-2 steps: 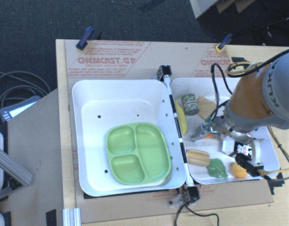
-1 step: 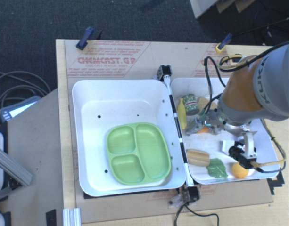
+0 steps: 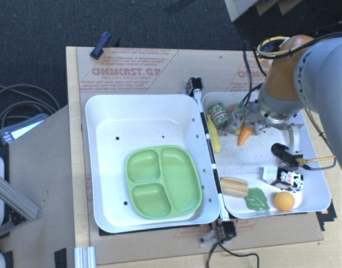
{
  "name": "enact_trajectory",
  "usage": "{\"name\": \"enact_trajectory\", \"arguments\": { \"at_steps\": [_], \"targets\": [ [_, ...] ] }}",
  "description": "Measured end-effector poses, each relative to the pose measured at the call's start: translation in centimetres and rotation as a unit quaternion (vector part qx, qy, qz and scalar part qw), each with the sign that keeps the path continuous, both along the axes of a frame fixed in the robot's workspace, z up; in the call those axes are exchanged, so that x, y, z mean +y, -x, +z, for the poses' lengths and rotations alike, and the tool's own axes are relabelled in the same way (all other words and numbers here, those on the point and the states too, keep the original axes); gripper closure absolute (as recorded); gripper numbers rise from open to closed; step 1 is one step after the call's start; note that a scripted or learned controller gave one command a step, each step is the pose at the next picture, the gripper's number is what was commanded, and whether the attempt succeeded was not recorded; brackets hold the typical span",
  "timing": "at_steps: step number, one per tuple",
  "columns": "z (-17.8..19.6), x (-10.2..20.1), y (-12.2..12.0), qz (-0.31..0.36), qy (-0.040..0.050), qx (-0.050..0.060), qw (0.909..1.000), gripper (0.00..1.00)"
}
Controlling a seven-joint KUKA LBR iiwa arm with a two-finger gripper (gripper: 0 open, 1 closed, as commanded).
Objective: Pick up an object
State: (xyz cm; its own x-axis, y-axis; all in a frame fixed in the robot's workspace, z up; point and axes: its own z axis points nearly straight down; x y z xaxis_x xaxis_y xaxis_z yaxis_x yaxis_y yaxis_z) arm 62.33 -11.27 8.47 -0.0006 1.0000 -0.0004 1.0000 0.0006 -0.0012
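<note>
Where carrot [image 3: 244,134] lies, hand [image 3: 244,121] above

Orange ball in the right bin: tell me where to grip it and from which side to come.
Grip the orange ball across its middle, coming straight down from above. It is round, so any pair of opposite sides would serve, but the bin wall lies close on the right and near side, and a green piece lies just to its left. Setting the fingers along the freer far-to-near line looks safest.
</note>
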Motion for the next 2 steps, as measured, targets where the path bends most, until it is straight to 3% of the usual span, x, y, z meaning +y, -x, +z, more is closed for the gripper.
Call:
{"name": "enact_trajectory", "arguments": {
  "at_steps": [1,2],
  "targets": [
    [1.0,0.0,-0.1,0.000,0.0005,-0.001,1.0000,1.00],
    [10.0,6.0,4.7,0.000,-0.0005,-0.001,1.0000,1.00]
  ]
}}
